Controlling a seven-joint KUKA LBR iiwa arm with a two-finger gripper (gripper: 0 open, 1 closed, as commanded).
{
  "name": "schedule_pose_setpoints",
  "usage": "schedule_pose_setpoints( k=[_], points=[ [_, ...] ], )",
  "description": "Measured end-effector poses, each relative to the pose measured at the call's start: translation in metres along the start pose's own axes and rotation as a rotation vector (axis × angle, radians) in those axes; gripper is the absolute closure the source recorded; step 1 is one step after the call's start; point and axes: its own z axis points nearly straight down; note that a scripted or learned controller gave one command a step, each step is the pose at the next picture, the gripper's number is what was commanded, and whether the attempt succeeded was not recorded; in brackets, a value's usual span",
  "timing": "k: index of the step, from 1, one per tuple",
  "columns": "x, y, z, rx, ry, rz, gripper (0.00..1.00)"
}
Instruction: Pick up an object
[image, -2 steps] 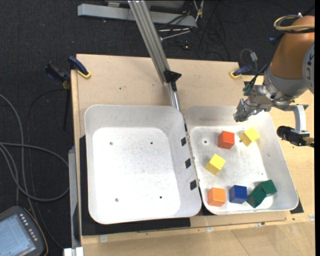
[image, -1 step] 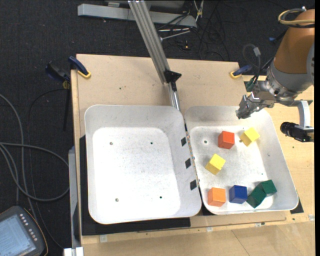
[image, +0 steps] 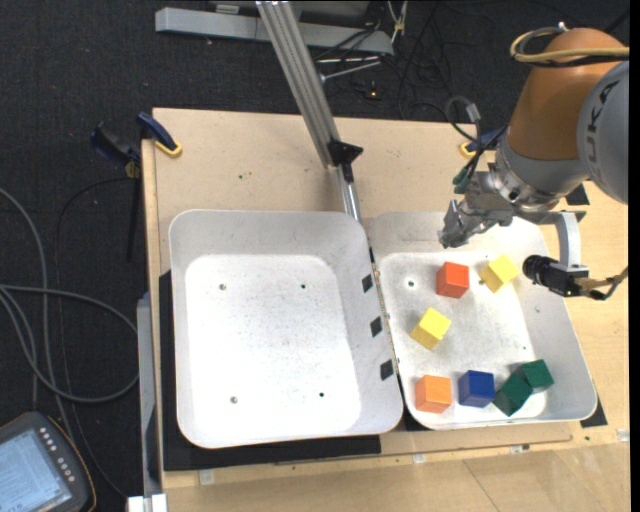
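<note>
Right bin (image: 560, 330) holds the candidate blocks: orange-red cube (image: 453, 279) near the bin's far end, tilted on the diagonal, small yellow block (image: 498, 271) just beside it on the right, also skewed. Yellow cube (image: 432, 327) mid-bin, rotated about a quarter turn off the bin walls. Along the near wall: orange cube (image: 433, 392), blue cube (image: 477, 388), two green blocks (image: 524, 385) touching, lying diagonally. All roughly cubic, no clear long axis. Gripper (image: 455, 230) hangs above the far-left corner of that bin, nothing seen between the fingers; too dark to say, open or closed cannot be told. Left bin (image: 200, 250) beside it.
</note>
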Motion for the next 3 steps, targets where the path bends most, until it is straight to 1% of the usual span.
schedule_pose_setpoints(
  k=[1,2,3],
  points=[
    [0.056,0.005,-0.008,-0.002,0.000,-0.002,1.00],
    [0.106,0.010,0.002,-0.001,0.000,0.000,1.00],
    [0.168,0.013,0.003,-0.002,0.001,-0.002,1.00]
  ],
)
